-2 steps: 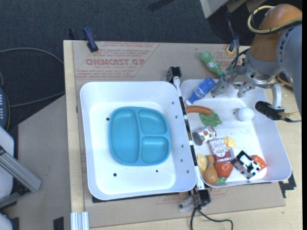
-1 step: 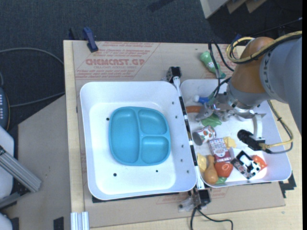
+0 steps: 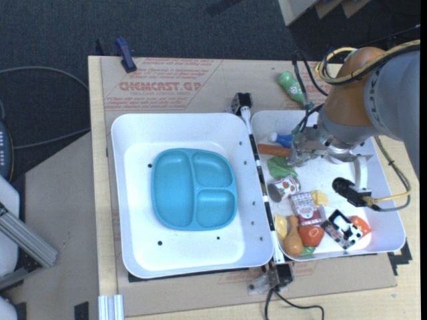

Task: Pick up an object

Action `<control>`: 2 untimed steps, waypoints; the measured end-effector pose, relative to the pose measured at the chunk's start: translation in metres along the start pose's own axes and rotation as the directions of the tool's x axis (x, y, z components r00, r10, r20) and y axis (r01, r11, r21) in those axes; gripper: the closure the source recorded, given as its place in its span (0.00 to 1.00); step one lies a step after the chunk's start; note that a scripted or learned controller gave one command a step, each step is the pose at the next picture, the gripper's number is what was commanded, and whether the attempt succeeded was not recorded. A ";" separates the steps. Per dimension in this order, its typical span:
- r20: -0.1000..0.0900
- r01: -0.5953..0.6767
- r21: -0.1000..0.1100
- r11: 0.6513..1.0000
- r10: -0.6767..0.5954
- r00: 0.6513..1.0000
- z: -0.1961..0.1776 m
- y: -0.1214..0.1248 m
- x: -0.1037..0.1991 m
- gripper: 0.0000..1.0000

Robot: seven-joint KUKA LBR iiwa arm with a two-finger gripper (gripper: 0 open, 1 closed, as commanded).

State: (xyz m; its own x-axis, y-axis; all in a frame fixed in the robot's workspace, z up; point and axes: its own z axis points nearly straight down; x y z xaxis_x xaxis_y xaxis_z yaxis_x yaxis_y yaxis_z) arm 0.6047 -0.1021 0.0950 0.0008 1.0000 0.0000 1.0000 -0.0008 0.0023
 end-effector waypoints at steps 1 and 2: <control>0.000 0.000 0.001 1.000 0.000 1.000 0.000 0.000 0.000 0.00; -0.005 -0.006 0.041 0.999 0.006 1.000 0.015 0.054 0.004 0.00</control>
State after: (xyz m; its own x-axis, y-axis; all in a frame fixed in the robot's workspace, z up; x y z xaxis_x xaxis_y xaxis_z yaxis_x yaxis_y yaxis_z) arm 0.6588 -0.0982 0.0805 0.0072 1.0000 0.0049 0.9992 -0.0070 -0.0387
